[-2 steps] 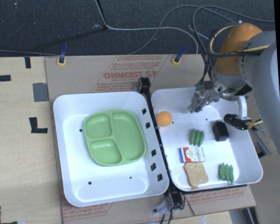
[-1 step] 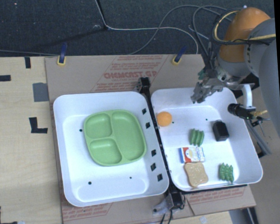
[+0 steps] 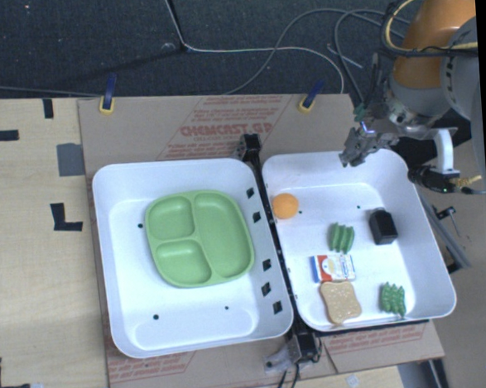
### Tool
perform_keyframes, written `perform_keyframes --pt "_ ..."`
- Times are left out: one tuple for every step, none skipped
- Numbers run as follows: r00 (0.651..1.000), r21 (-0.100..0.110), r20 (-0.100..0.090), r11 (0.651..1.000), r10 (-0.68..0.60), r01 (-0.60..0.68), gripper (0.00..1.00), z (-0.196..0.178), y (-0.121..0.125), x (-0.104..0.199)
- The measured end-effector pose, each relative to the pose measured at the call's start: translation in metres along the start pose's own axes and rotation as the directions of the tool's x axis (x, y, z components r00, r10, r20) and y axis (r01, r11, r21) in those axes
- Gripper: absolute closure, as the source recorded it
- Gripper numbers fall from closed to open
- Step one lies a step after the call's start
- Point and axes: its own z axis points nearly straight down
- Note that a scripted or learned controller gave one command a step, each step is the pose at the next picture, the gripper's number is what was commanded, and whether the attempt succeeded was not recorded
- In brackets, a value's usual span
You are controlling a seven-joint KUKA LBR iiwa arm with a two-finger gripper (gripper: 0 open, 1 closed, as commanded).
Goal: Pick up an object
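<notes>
My gripper (image 3: 358, 152) hangs over the far rim of the right bin (image 3: 419, 218), near that bin's far-right corner, and I cannot tell how it is set because it is small and dark against the rim; nothing shows in its grasp, and it sits well apart from every item in the bin. Taking the right bin as my landmark and starting at its near edge: a slice of toast (image 3: 341, 301) lies against the near wall, with a green leafy piece (image 3: 392, 298) just to its right in the near-right corner. Just beyond the toast lies a small white carton with red and blue print (image 3: 332, 267), touching or almost touching the toast. Further in, near the bin's middle, sits a green pod-like vegetable (image 3: 341, 238), and to its right a small black block (image 3: 382, 226). Further still, by the bin's left wall, rests an orange ball (image 3: 285, 206), apart from the rest. The left bin (image 3: 119, 264) stands touching the right bin's left side, and it holds a green divided plate (image 3: 199, 237) lying flat around its middle.
</notes>
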Motion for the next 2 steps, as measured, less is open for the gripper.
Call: perform_keyframes --pt "1.000 0.002 0.000 1.000 0.001 -0.001 1.00 -0.010 0.000 0.000" --pt "1.000 0.004 -0.001 1.000 -0.002 0.002 1.00 -0.015 -0.013 0.059"
